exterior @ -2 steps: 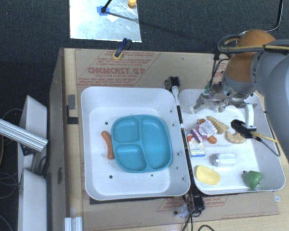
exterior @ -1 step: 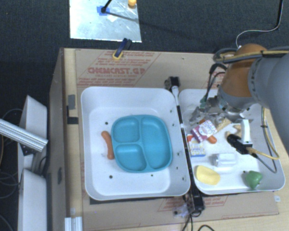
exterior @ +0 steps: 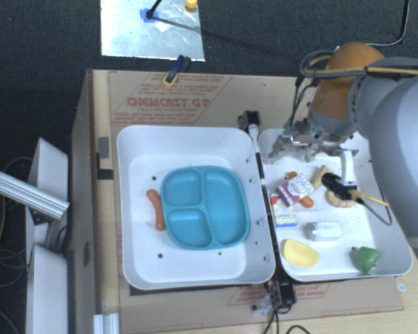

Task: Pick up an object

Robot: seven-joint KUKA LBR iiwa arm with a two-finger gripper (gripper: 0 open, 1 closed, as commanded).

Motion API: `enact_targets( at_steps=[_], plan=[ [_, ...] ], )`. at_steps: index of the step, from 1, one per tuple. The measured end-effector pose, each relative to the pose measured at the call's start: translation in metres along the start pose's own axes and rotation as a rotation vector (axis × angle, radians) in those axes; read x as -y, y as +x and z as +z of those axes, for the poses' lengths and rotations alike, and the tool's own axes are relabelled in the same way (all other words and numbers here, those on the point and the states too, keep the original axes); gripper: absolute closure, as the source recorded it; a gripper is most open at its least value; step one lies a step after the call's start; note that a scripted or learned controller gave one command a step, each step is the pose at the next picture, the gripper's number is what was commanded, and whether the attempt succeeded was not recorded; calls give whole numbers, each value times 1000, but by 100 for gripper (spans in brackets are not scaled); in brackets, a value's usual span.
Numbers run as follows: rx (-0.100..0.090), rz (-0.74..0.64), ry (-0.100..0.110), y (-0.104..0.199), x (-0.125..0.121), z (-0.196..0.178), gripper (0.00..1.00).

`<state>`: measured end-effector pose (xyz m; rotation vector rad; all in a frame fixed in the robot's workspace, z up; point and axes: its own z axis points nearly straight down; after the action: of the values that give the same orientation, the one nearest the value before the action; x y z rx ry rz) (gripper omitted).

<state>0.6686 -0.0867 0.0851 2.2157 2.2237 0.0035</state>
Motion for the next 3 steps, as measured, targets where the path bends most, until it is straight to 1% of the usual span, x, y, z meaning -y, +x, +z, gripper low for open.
enact_targets(
  at_steps=[1,2,3],
  plan=[
    [0,2,3,-10,68,1,0],
    [-1,3,3,-8,74,0,0],
    [-1,2,0,-8,73,-10,100]
  ],
)
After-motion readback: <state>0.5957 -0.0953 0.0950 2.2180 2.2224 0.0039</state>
